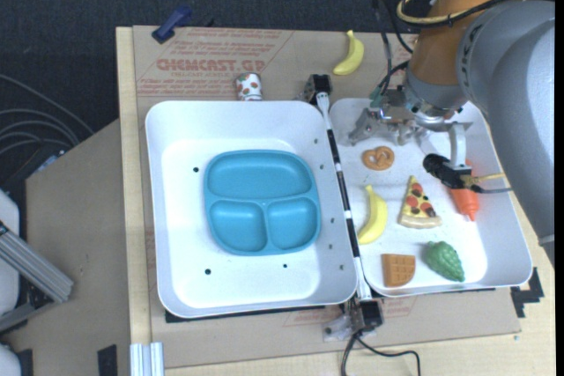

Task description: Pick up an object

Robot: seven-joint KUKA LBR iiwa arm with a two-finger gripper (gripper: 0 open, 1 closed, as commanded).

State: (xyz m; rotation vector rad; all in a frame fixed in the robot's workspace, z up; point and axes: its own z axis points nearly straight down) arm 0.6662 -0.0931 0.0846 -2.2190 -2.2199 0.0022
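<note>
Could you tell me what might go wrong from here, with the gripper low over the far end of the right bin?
1. The gripper hangs just above the pretzel, close to the right bin's far wall; a descent there could strike the wall.
2. The pretzel looks flat and small, so a grasp could slide off it.
3. The pizza slice, carrot and banana lie close together; a sweep could knock them about.

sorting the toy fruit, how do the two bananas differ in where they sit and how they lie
The banana in the right bin lies inside the tray, near its left wall, beside the pizza slice; the banana on the board lies outside both bins, above them in the view. The binned one runs nearly straight up and down the view; the outer one slants. Both are yellow, curved, and untouched by the claw.
</note>
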